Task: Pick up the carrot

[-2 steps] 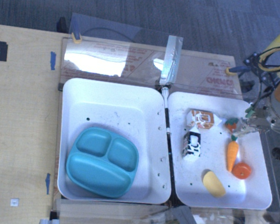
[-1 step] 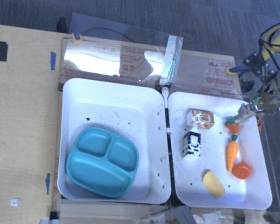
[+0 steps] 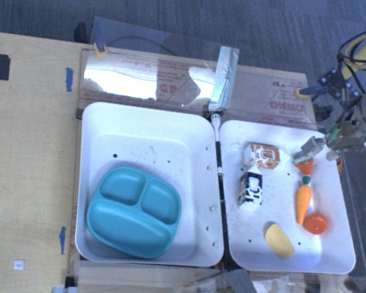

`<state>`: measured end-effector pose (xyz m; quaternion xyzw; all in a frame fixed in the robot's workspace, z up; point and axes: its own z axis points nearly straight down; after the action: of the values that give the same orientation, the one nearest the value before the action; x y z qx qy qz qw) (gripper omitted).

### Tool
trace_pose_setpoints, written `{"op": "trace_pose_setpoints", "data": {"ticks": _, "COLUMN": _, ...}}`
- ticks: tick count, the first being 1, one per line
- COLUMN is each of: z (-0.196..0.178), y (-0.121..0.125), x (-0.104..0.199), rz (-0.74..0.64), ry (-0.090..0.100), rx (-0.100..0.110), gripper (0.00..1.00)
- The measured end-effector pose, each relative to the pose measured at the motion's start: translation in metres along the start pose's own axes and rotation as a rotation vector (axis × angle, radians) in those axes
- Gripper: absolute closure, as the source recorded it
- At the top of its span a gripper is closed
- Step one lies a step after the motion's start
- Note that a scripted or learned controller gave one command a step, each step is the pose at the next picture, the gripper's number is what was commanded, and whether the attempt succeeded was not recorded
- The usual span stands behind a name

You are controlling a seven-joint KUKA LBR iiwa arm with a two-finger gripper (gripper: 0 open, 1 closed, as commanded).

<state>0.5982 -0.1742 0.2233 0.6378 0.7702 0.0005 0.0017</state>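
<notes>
Carrot (image 3: 303,201) just below pincer (image 3: 312,151)

Orange carrot (image 3: 303,202) with green top, lying lengthwise in the right bin (image 3: 338,255) near its right wall, green end pointing away

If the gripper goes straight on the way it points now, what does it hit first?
The gripper points down and left into the right bin. The small orange piece lies right under its tip, so it would likely meet that first, ahead of the carrot. Height above it is hard to judge.
</notes>
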Motion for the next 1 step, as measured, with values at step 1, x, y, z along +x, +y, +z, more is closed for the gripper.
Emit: {"op": "trace_pose_setpoints", "data": {"ticks": 1, "z": 0.1181, "y": -0.0274, "x": -0.0273, "rz": -0.165, "ry": 0.005, "rx": 0.008, "gripper": 0.0}}
